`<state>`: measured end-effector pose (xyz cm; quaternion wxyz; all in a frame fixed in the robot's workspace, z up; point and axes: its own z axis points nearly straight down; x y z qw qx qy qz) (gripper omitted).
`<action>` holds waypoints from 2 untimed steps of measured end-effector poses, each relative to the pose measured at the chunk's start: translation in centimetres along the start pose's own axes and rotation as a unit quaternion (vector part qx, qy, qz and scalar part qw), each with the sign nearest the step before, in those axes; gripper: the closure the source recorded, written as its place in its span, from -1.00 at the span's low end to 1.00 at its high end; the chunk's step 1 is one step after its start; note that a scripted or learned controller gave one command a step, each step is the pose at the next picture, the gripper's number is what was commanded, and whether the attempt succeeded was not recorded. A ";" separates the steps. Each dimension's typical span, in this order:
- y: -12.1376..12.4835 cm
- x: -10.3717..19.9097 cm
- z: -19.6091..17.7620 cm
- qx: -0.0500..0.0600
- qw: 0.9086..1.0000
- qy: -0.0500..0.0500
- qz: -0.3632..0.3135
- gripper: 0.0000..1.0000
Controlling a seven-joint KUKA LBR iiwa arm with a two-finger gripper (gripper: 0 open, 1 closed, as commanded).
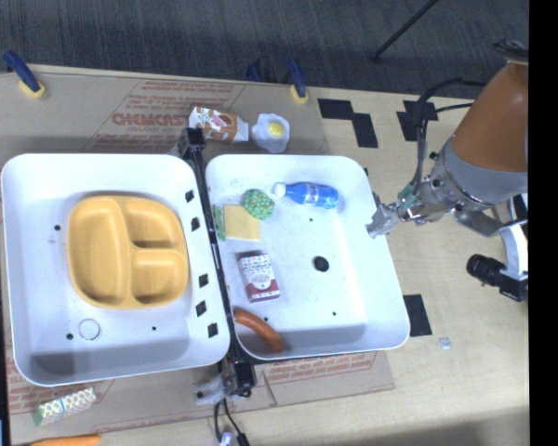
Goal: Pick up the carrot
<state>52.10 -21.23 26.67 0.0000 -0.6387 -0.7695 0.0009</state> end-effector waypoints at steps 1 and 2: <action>-4.3 0.9 -0.4 0.000 0.983 0.001 -0.183 1.00; -4.3 0.9 -4.3 -0.001 0.932 -0.001 -0.363 1.00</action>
